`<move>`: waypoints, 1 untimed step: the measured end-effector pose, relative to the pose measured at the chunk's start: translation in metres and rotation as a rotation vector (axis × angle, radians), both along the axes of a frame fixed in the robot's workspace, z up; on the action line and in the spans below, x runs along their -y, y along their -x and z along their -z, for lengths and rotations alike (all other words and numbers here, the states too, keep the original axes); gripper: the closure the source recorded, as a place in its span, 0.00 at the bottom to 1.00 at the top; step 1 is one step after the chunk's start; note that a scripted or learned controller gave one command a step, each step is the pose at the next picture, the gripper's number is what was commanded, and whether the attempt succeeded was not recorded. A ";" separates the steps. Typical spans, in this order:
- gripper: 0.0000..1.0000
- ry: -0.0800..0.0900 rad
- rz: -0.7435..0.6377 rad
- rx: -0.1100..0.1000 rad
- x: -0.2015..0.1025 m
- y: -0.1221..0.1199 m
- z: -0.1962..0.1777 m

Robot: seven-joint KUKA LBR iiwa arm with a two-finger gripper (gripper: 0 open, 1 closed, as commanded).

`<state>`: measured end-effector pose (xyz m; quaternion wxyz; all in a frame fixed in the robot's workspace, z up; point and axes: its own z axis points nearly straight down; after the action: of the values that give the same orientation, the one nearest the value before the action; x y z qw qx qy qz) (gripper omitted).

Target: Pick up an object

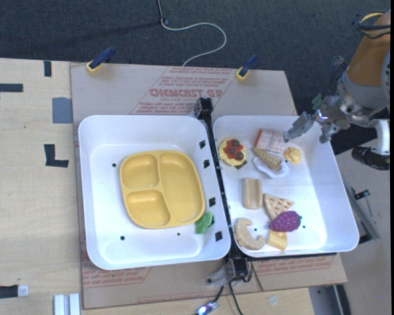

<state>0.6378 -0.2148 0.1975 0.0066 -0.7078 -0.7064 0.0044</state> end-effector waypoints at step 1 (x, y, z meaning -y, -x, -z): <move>0.00 0.003 -0.003 0.014 0.000 -0.003 -0.009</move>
<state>0.6410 -0.2147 0.2069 0.0003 -0.7067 -0.7075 0.0005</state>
